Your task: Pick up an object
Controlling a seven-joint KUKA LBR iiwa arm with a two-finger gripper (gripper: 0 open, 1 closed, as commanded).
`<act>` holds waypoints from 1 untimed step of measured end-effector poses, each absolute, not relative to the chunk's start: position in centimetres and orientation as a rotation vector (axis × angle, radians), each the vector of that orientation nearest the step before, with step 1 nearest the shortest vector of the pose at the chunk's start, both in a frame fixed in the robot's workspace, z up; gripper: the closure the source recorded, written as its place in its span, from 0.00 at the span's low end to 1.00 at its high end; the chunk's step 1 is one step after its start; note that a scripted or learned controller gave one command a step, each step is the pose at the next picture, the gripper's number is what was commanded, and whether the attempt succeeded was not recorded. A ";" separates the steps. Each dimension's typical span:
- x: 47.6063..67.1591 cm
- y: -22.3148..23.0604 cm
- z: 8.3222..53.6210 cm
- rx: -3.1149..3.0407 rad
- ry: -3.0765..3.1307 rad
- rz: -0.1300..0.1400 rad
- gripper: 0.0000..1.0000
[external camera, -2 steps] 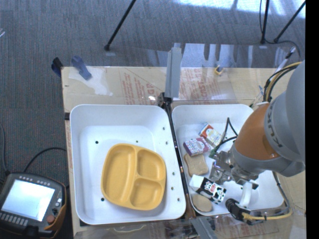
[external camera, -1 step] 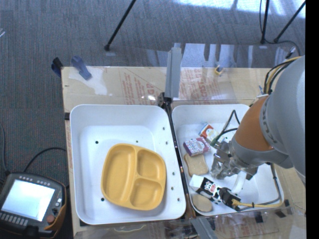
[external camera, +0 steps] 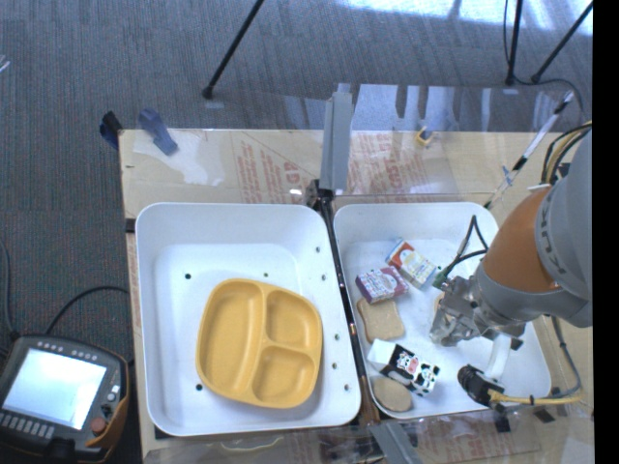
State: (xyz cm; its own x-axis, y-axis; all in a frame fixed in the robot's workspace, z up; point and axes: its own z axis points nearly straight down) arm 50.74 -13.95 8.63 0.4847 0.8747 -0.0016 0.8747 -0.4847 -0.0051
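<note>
The right bin point(external camera: 484, 222) holds several small items. A green and red carton point(external camera: 414, 264) and a purple box point(external camera: 379, 284) lie near its middle. A toast slice point(external camera: 380, 321) sits below them, then a cow-patterned carton point(external camera: 412, 368) and a round tan biscuit point(external camera: 393, 393) at the front. My gripper point(external camera: 448, 325) hangs low over the bin floor, just right of the toast and above the cow carton. I see nothing held in it, and its tip is partly hidden by the wrist.
The left bin point(external camera: 164, 230) holds a yellow divided plate point(external camera: 259, 342). A grey post point(external camera: 335, 148) stands behind the seam between the bins. Cables point(external camera: 513, 394) trail at the right bin's front right corner. A teach pendant point(external camera: 60, 390) lies on the floor at left.
</note>
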 end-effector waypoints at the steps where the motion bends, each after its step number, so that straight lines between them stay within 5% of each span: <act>1: 47.4 -12.8 8.6 -2.637 -1.694 0.007 1.00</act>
State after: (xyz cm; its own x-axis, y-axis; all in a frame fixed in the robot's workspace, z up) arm 47.41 -12.76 8.55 0.4158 0.9094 -0.0002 0.9094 -0.4158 -0.0083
